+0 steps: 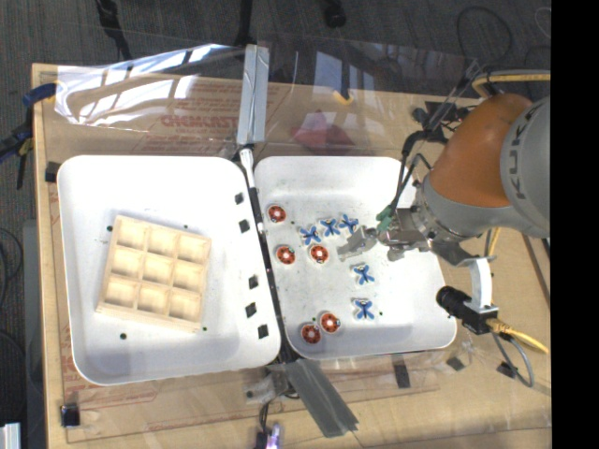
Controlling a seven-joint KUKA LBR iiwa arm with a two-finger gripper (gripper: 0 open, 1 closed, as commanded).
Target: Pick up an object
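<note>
Right shallow white plastic bin (412, 330) carries the candidate objects: five small round red-and-white rings and five small blue jack-shaped plastic pieces, scattered across its floor. Rings: one near the upper left (276, 214), one below it (285, 255), one mid-bin (319, 254), and a pair close together near the front edge (310, 333) (329, 322). Blue pieces: three clustered in the upper middle (310, 236) (329, 225) (348, 223), two more lower down (363, 273) (364, 309). Grey metal jaws (356, 242) sit low over the bin, just right of the blue cluster and mid-bin ring; nothing visible between them, and cannot tell if they are spread or pressed together. Grey arm with orange band (479, 162) enters from the right. Left shallow white bin (84, 344) carries a pale wooden tray with nine square compartments (153, 272), tilted slightly. Both bins rest on a light wooden surface (421, 410).
</note>
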